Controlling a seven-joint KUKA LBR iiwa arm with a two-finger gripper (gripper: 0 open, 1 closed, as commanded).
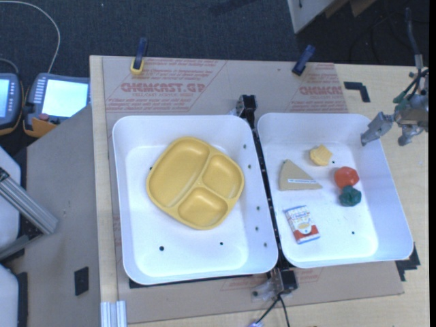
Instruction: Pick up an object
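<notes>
The right bin holds a tan wedge, a small yellow piece, a red ball-like item, a dark green lump and a small red and white carton. My gripper hovers at the right bin's far right corner, up and to the right of the yellow piece. Its two grey fingers are spread apart with nothing between them. All the items lie apart from the gripper.
The left bin carries a yellow divided plate. A black divider runs between the bins. Clamps sit at the board's far edge, and screens stand off the bench at the left.
</notes>
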